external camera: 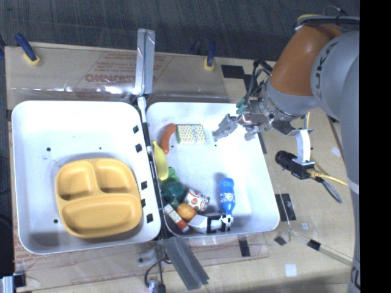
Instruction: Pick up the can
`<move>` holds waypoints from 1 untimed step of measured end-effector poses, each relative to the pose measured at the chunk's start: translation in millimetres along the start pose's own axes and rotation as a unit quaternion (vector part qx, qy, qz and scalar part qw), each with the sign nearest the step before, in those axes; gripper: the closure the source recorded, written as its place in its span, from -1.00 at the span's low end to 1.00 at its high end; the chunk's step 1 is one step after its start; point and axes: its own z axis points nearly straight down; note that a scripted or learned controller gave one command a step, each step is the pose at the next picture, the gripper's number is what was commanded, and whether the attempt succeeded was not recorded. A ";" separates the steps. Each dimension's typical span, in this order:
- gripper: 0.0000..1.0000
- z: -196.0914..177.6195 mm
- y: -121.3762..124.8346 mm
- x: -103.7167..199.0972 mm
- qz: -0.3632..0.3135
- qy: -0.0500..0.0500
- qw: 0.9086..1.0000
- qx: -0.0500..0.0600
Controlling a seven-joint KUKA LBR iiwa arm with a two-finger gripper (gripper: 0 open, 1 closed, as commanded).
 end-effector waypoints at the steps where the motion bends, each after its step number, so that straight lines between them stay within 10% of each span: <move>1: -1.00 91.7 -41.3 33.7 -0.048 0.000 0.999 0.000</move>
